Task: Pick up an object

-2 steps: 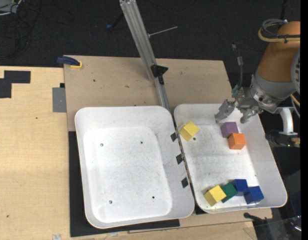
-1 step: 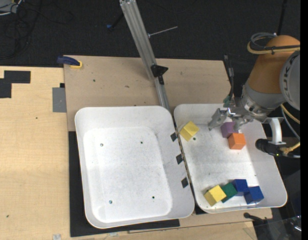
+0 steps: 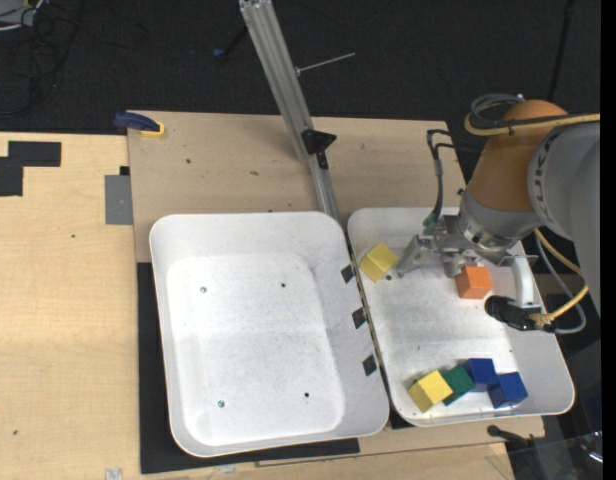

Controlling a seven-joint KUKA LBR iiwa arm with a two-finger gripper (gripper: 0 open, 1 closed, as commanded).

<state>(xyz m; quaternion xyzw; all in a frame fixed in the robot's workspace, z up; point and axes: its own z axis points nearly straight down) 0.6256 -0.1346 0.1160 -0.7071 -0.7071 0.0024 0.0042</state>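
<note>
A pale wooden bench (image 3: 58, 298) fills the near and left part of the scene, with dark floor and cables beyond its far edge. Two shallow white bins sit side by side on it: the left bin (image 3: 178, 258) and the right bin (image 3: 548, 388). A slanted aluminium rail (image 3: 283, 78) rises from between them toward the far side. No readable writing or brand marks appear anywhere.

The grey arm with its orange band (image 3: 508, 168) reaches in from the right over the far part of the right bin. The gripper (image 3: 450, 255) hangs low there, and whether it is open or closed cannot be told from this angle. An orange block (image 3: 475, 282) lies just beside it on the near right; contact cannot be judged. A yellow block (image 3: 378, 262) rests to its left, near the bin's left wall. At the near edge of the right bin a yellow block (image 3: 429, 390), a green block (image 3: 457, 381) and two blue blocks (image 3: 496, 381) cluster together.
</note>
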